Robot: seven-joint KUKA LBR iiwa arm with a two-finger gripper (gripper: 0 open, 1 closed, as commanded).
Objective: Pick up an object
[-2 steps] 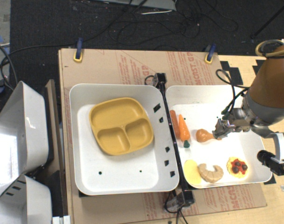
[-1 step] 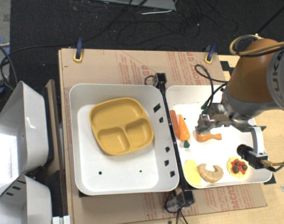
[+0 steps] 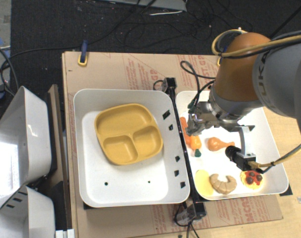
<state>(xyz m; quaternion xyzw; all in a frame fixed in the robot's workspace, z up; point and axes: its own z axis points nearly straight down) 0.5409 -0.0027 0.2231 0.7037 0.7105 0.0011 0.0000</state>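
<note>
Hovered low over right bin (image 3: 269, 133) — gripper (image 3: 194, 128) just above orange carrot-like toy (image 3: 192, 141) by the left wall; grip state impossible to tell. Risked clipping the wall — or nudging the toy aside.

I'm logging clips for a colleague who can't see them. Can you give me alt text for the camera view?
A grey arm with an orange band reaches from the right over the right white bin, its gripper low above a carrot near the bin's left wall. Nearby lie an orange pear-shaped toy, a croissant and a yellow disc. The left bin holds a yellow divided plate.
</note>
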